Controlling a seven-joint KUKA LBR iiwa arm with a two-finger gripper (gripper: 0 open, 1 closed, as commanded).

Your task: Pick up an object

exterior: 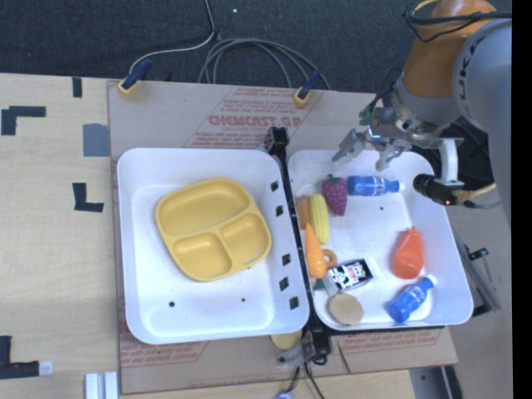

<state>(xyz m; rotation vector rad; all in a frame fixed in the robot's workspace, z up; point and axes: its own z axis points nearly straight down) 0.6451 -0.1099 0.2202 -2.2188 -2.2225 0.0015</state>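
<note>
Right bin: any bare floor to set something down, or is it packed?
Right bin: bare patch mid-floor, bordered by blue bottle above, orange bottle right, carton below. Crowded along the divider: grapes, corn, carrot. Left bin: bare strip below the yellow plate.

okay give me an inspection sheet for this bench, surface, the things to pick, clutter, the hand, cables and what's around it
Surface: cardboard sheet under two white bins, left bin and right bin, side by side.
Job's things: right bin holds purple grapes, lying blue bottle, corn, carrot, orange bottle, small blue bottle, black-and-white carton, tan disc.
Clutter: yellow divided plate in left bin.
Hand: hand open, above right bin's far edge, holding nothing.
Cables: grey cable loop beyond the cardboard.
Surroundings: dark carpet; yellow clamps at cardboard's far corners.
</note>
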